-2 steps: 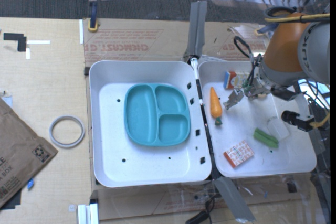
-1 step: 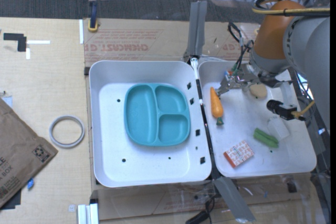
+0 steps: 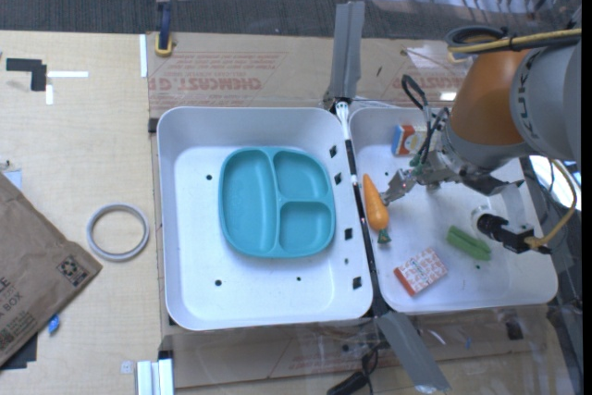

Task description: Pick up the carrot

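**Carrot not yet gripped; tool close beside it**

The carrot lies on the floor of the right bin, hard against that bin's left wall, next to the divider shared with the left bin. Nothing lifts it: it rests flat, so the pick is, by my judgement, still to be done, with approach largely made but closing and lifting left.

The tool sits just right of the carrot, near its upper half, at the end of the grey arm. Whether its fingers are spread or pressed together cannot be told; no carrot shows between them.

The carrot's long axis runs roughly along the bin's left wall, leaning slightly. Its narrow end points away from the viewer, toward the bin's far wall; its thick end, with a green stub, points toward the near wall.

Also in the right bin, relative to the carrot: a green piece to the right, a red-and-white packet nearer the viewer.
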`<state>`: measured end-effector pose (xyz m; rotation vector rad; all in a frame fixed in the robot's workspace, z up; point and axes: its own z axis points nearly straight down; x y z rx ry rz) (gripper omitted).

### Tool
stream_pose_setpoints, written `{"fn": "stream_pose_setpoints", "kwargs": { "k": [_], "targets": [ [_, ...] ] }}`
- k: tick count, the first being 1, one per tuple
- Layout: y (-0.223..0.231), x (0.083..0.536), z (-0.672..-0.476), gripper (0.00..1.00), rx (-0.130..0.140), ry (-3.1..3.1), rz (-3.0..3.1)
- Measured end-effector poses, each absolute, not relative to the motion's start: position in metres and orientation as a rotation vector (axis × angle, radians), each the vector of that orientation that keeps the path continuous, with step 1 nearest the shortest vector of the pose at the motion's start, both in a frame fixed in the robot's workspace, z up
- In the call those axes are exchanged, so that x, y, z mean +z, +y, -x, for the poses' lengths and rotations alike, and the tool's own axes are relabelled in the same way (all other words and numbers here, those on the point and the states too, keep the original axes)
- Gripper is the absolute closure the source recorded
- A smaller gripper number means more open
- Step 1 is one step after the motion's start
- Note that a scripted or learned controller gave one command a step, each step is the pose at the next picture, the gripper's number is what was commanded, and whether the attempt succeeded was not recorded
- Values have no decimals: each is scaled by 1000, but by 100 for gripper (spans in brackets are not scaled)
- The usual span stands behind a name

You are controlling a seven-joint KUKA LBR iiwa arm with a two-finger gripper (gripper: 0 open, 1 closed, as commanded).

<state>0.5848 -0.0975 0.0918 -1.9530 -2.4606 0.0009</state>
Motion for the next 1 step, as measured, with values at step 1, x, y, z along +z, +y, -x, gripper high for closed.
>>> {"fn": "stream_pose_setpoints", "kwargs": {
  "k": [1],
  "targets": [
    [-2, 191, -547, 0, 1, -2748, 1524]
  ]
}}
